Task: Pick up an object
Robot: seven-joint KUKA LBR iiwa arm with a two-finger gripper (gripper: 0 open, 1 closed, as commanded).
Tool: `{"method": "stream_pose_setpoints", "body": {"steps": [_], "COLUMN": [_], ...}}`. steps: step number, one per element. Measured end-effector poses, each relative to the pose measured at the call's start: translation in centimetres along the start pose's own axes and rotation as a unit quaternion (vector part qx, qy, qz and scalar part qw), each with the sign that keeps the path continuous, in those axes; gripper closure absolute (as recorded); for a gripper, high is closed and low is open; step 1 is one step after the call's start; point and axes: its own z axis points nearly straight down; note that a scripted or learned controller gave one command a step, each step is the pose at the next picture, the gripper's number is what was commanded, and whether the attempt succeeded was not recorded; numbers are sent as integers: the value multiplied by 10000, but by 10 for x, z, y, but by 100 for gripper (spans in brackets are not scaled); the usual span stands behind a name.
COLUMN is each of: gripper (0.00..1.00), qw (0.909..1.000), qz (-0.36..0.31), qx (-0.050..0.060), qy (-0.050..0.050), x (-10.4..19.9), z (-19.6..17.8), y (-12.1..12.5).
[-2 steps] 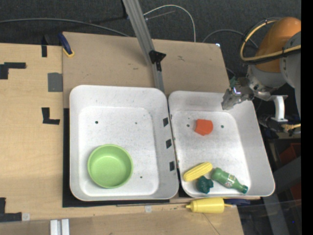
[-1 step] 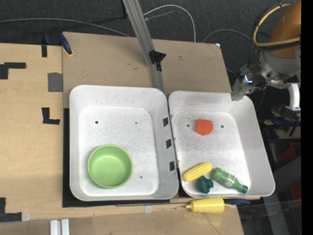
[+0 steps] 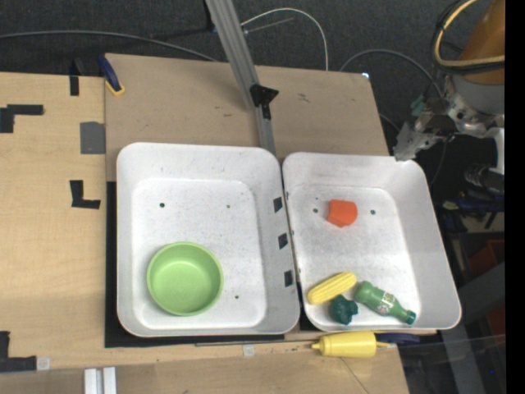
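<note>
While the arm (image 3: 480, 39) sits at the far right edge, outside both bins, its gripper (image 3: 408, 144) appears as a blurred pale shape off the right bin's (image 3: 410, 179) upper corner; its state cannot be told. Candidate objects lie in the right bin: an orange block (image 3: 343, 213) alone, and a corn cob (image 3: 331, 287), dark green piece (image 3: 344, 309) and green bottle (image 3: 383, 300) crowded against the near wall. Risk: a descent onto that cluster may nudge neighbours or strike the wall.

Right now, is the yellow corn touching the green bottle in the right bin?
Cannot tell. In the camera view the yellow corn and the green bottle lie very close, but no plain gap or contact shows between them.
</note>
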Motion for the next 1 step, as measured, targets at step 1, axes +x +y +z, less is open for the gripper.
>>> {"method": "stream_pose_setpoints", "body": {"steps": [1], "gripper": [100], "qw": [10000], "qz": [-16], "qx": [21], "qy": [6], "x": [48], "z": [11], "y": [3]}}
